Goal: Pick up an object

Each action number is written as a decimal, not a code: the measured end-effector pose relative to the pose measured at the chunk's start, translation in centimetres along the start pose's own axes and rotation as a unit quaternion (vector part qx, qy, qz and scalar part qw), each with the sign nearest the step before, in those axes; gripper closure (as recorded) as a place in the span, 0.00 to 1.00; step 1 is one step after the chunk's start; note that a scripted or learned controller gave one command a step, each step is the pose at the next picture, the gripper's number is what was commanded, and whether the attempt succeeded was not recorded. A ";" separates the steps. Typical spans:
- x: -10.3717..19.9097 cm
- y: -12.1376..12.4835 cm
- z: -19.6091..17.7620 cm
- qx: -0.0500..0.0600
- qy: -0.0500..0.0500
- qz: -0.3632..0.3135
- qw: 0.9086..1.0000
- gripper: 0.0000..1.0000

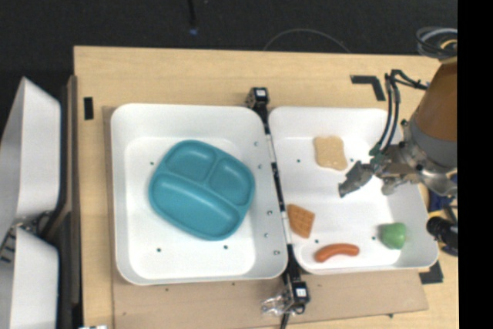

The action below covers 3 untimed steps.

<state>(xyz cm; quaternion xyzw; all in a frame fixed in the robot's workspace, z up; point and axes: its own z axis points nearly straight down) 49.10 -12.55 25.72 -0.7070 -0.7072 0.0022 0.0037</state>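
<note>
The right bin (400,131) holds several small items. A tan slice of bread (331,152) lies near its back. An orange cracker-like piece (300,221) rests by the left wall. Along the front wall lies a red sausage (337,251), and a green rounded object (394,236) sits at the front right. My gripper (356,181) hangs over the middle of this bin, just right of and below the bread, angled down to the left. I see nothing held in it.
The left bin (131,142) carries a teal divided plate (202,187) in its middle. A ridge with clamps (271,166) separates the two bins. The arm's orange band (441,108) and cables stand over the right bin's right edge.
</note>
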 end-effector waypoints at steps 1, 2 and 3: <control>0.0 0.2 -0.5 -0.005 -0.001 -0.001 1.000 0.00; -1.1 0.0 5.2 -0.002 -0.002 0.001 1.000 0.00; -1.2 0.7 9.6 -0.003 -0.002 0.001 1.000 0.00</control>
